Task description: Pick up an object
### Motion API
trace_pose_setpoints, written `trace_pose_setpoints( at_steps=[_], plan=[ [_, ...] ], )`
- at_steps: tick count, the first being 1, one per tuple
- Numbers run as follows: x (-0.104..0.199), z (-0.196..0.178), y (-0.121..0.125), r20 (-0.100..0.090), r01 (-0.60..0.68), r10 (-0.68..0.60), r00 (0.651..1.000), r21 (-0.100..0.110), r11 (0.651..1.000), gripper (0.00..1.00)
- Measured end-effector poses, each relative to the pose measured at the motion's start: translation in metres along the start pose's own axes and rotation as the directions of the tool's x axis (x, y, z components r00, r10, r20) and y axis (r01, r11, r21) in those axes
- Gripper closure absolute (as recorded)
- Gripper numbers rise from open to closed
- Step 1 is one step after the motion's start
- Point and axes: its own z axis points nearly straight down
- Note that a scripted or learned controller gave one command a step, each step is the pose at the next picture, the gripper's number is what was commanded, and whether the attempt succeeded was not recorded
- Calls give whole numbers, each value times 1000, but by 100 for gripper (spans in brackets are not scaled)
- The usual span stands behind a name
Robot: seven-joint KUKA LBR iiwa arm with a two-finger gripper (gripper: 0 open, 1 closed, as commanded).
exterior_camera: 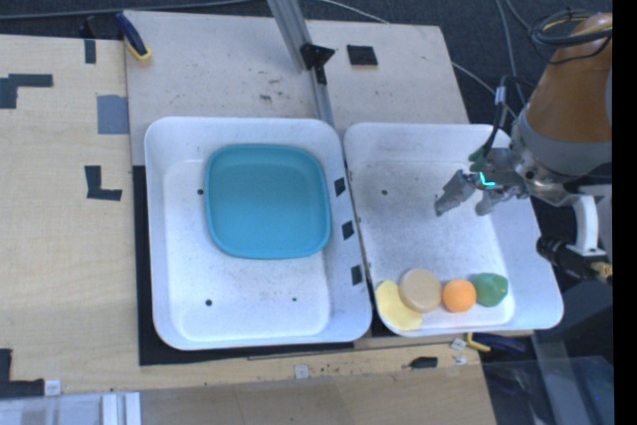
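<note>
- Your gripper [466,199] hangs over the right bin [398,154], its two fingers spread apart with nothing between them.
- The things you could pick sit in a row along that bin's near wall: a yellow piece [390,309], a tan disc [420,290] resting partly on it, an orange ball [458,296] and a green piece [490,288].
- They touch one another, so expect a finger to land on a neighbour and push the target aside; the ball looks likely to roll.
- They also sit tight against the wall, which may block a finger.
- The left bin [164,214] holds a blue plate [267,199].
- Both bins rest on a speckled board; cables trail over dark floor beyond it.
</note>
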Motion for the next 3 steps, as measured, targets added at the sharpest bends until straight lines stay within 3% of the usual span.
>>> trace_pose_setpoints(
  at_steps=[1, 3],
  plan=[
    [0, 0, 0, 0, 0, 0, 1000, 0, 1000, 0],
    [-7, 105, 2, -1, 0, 0, 1000, 5, 1000, 0]
  ],
)
